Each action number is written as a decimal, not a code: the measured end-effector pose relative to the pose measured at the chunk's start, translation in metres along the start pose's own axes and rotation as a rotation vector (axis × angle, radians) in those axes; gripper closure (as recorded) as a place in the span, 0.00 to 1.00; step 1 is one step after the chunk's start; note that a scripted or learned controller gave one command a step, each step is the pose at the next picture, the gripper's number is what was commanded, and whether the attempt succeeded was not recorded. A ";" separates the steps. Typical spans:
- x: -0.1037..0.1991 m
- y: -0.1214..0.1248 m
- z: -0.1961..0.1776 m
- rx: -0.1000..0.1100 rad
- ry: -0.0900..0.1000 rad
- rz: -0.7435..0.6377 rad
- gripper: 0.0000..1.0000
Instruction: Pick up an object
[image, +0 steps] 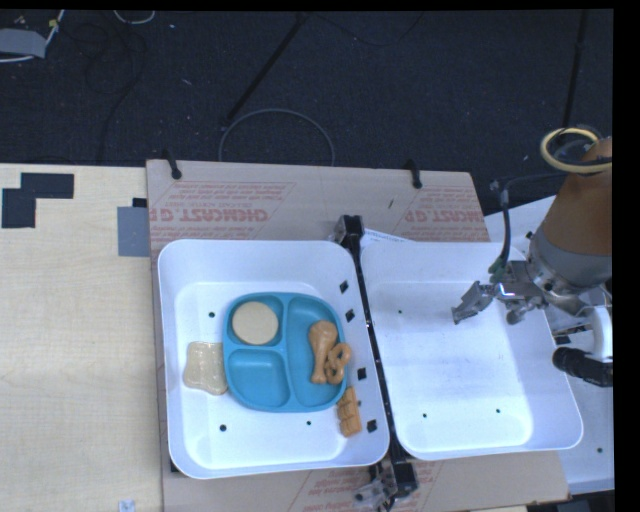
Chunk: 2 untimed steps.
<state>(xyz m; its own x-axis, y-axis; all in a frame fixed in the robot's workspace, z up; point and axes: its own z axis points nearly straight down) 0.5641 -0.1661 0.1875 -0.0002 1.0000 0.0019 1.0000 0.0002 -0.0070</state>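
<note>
My end effector (478, 301) hangs over the right bin (470, 440), near its far right side, fingers spread wide with nothing between them. The things to pick lie in the left bin (200, 270): a blue divided plate (270, 385) bearing a round tan cookie (254, 322) and a brown pretzel-like piece (328, 351). A pale slice (205, 367) touches the plate's left edge; a small brown chunk (349, 411) sits just beside its lower right corner.

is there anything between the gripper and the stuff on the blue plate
Yes. The gripper sits over the right bin, while the blue plate lies in the left bin. The raised rims and black clips where the bins meet lie between them.
</note>
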 end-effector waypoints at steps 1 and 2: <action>0.009 0.005 0.051 0.000 0.000 -0.002 0.00; 0.009 0.005 0.102 -0.004 -0.001 0.001 0.00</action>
<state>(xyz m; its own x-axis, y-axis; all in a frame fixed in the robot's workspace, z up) 0.5683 -0.1565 0.0852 0.0004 1.0000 0.0008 1.0000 -0.0004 -0.0033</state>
